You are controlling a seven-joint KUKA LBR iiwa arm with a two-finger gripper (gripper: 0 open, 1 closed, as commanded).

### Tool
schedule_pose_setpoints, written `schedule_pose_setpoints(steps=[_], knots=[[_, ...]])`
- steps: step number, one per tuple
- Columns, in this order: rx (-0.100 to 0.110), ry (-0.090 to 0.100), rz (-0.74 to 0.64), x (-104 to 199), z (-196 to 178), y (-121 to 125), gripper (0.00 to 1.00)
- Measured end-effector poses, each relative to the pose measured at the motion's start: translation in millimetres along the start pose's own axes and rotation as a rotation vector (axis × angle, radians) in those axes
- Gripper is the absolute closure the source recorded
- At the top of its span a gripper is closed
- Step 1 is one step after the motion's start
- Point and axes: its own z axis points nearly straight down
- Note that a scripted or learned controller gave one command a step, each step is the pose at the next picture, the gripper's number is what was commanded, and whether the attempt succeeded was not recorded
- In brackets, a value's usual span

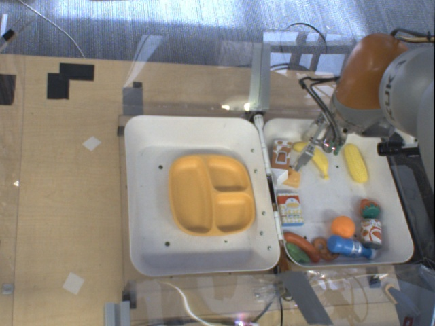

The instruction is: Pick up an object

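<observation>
The gripper (pixel 307 156) is poised low over the right bin (pixel 401 202), in the approach step; whether it is spread or closed cannot be told. A short descent is called for next. A small orange block (pixel 293 178) lies just below-left, a banana (pixel 321 163) just right.

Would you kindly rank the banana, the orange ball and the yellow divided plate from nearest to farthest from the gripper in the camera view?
1. Banana, right bin, just beside the gripper.
2. Orange ball, right bin, toward its near edge.
3. Yellow divided plate, in the left bin, farthest.
</observation>
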Motion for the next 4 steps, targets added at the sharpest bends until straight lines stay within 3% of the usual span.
schedule_pose_setpoints(steps=[1, 2, 3, 4], knots=[[0.0, -0.005, 0.027, -2, -16, -4, 0.0], [0.0, -0.008, -0.126, 68, 19, -53, 0.0], [0.005, 0.006, -0.181, 19, 19, -20, 0.0], [0.001, -0.007, -0.179, 86, 18, -25, 0.0]])
